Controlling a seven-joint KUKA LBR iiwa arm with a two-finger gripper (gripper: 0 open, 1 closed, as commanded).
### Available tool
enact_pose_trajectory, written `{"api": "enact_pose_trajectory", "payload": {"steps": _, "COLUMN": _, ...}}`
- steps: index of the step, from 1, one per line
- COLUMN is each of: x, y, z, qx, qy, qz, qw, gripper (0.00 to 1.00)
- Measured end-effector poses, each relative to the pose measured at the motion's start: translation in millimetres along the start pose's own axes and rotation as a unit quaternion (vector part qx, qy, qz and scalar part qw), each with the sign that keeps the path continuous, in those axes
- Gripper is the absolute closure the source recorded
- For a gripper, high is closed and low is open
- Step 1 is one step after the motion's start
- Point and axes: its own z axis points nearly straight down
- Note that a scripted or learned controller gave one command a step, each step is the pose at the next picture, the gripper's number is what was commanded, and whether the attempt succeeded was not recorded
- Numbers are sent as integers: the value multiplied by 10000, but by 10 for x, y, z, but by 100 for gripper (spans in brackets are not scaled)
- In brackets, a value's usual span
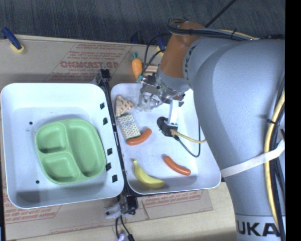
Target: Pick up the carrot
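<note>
We spot the carrot (136,67) lying outside the bins, on the cardboard just past the back rim of the right bin (205,159), green top pointing away from us. It looks like a small toy, so we'd judge it light, stiff and a little slick; across the thick orange middle is where we'd take it. The gripper (149,100) hangs over the bin's back corner, near the carrot but apart from it, and we can't tell how it's set or that it has anything. Close below it lie a pizza slice (123,105) and a patterned block (129,127). The bin rim and the black clips (104,77) beside the carrot could get in the way.
</note>
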Motion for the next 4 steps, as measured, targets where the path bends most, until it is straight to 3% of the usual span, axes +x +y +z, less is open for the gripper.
{"api": "enact_pose_trajectory", "payload": {"steps": 1, "x": 150, "y": -959, "z": -870, "qx": -4, "qy": 19, "qz": -130, "qw": 9999, "gripper": 100}}
{"api": "enact_pose_trajectory", "payload": {"steps": 2, "x": -153, "y": -736, "z": -1149, "qx": -8, "qy": 14, "qz": -572, "qw": 9984, "gripper": 100}}
{"api": "enact_pose_trajectory", "payload": {"steps": 3, "x": 453, "y": -1058, "z": -1719, "qx": -12, "qy": 14, "qz": -1310, "qw": 9914, "gripper": 100}}
{"api": "enact_pose_trajectory", "payload": {"steps": 4, "x": -85, "y": -1850, "z": -1517, "qx": -2, "qy": 14, "qz": -2046, "qw": 9788, "gripper": 100}}
